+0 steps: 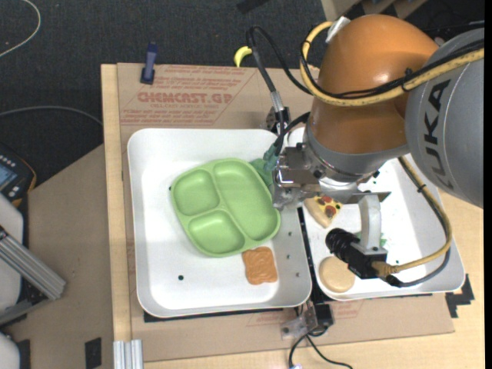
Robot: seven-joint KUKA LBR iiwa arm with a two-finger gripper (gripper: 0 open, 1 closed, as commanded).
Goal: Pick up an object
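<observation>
the big grey and orange arm fills the upper right of the frame, over the middle where the two white bins meet on the counter. i cannot tell if its jaws are apart or together. the green plate lies mid-frame in the left bin, the orange cookie just below it. to grab well, come straight down on the cookie. cables and the plate edge may get in the way.
</observation>
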